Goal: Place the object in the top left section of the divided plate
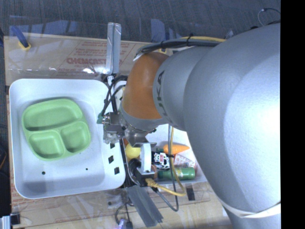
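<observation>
1. Camera view, looking down at a slant: a shallow white left bin (19, 175) fills the 9 o'clock side. It holds a green divided plastic plate (56, 128), lying flat, with one long section toward 12 o'clock and two smaller sections toward 6 o'clock.
2. A bulky grey arm with an orange band (214, 104) reaches in from 3 o'clock and hides most of the right white bin (186, 138).
3. The gripper (113, 128) sits near the picture's centre, over the wall shared by the two bins, at 3 o'clock from the plate. Whether it is open or closed cannot be told, and no object is visible in its hold.
4. Which thing is the task's object cannot be told. The loose items lie in the right bin, at 4 to 5 o'clock from the gripper, close together:
   - an orange carrot-shaped toy (178, 149)
   - a yellow rounded piece (132, 151)
   - a small black-and-white piece (161, 160)
   - a dark green bottle-like cylinder (178, 174)
5. Likely risks:
   - The crowded items could lead to a grab of two things, or of none.
   - The shared bin wall could snag a low carry.
   - The plate's low dividers could let a rounded object roll into a neighbouring section.
   - "Top left" is ambiguous on this plate, so the wrong section could be chosen.
</observation>
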You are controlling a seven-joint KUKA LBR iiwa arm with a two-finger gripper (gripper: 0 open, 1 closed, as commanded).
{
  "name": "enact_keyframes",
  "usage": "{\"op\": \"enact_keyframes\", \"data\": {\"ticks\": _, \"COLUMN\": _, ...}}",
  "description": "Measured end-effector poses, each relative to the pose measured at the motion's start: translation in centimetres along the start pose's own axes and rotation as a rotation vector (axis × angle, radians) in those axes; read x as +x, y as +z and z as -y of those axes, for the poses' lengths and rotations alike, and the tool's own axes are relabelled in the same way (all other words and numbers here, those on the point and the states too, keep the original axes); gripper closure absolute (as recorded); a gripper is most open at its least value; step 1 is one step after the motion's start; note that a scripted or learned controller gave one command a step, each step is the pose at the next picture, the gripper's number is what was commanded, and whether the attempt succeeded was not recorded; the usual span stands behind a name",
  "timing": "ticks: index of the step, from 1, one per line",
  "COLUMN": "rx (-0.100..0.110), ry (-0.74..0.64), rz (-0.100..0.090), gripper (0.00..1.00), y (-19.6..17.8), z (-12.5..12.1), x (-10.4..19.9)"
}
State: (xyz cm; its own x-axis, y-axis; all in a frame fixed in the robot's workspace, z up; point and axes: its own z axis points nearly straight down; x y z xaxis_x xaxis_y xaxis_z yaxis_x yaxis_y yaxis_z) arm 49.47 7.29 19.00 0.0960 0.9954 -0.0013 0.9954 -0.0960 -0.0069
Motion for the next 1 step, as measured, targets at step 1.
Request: {"op": "enact_keyframes", "data": {"ticks": 1, "rx": -0.001, "ry": 0.025, "rz": 0.000, "gripper": 1.00, "y": 4.97, "z": -5.20, "x": 6.23}}
